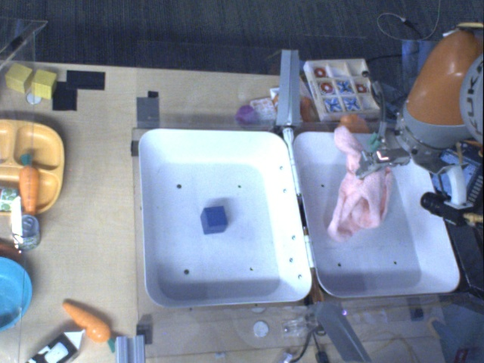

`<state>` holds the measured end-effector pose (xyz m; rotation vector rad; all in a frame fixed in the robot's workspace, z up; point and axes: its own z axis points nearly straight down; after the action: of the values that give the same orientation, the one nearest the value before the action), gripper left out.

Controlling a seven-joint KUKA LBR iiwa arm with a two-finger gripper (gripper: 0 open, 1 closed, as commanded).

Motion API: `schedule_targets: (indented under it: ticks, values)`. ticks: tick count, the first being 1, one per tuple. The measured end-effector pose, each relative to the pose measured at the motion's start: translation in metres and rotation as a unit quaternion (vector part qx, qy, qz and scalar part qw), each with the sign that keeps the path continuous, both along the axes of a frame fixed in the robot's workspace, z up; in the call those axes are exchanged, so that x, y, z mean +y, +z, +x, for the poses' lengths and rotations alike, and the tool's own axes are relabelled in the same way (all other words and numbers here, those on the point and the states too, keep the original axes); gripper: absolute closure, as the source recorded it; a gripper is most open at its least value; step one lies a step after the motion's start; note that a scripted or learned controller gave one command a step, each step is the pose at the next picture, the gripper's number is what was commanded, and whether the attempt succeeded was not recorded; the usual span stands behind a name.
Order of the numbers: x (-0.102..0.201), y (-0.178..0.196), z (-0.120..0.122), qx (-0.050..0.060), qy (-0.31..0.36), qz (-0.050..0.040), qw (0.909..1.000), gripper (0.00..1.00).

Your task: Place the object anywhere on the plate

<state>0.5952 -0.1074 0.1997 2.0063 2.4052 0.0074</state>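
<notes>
The arm (pixel 446 82) reached in from the right, grey body with that orange band showing high over the right bin (pixel 431 271). The gripper (pixel 376 159) hung above the upper part of that bin, and its fingers were clamped on a pink cloth (pixel 357 203) — you could see the fabric pinched up at the top and draping down in a limp fold beneath the claw, its lower end trailing toward the middle of the bin floor. The upper tip of the cloth poked up near the bin's back wall.

Over in the left bin (pixel 166 278), a small blue cube (pixel 214 218) sat alone, roughly in the middle of the floor, well apart from the gripper.

On the bench to the left, a yellow divided plate (pixel 45 146) lay at the frame's edge with a carrot (pixel 29 189) resting on it (a toy one, by the look of it). A second carrot (pixel 89 321) lay near the bottom-left corner, and the rim of a blue bowl (pixel 13 293) peeked in beside it. Two yellow blocks (pixel 32 82) sat at top left. Behind the bins, a tic-tac-toe board (pixel 339 88) rested between them, with a purple object (pixel 246 114) just left of it.
</notes>
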Motion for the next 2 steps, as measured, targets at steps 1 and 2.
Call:
schedule_targets:
  ticks: [1, 2]
  values:
    - [0.044, 0.056, -0.029, 0.0, -0.039, 0.0012, 0.9992, 1.0]
    - [0.116, 0.043, 0.012, 0.002, -0.009, 0.0014, 1.0, 1.0]
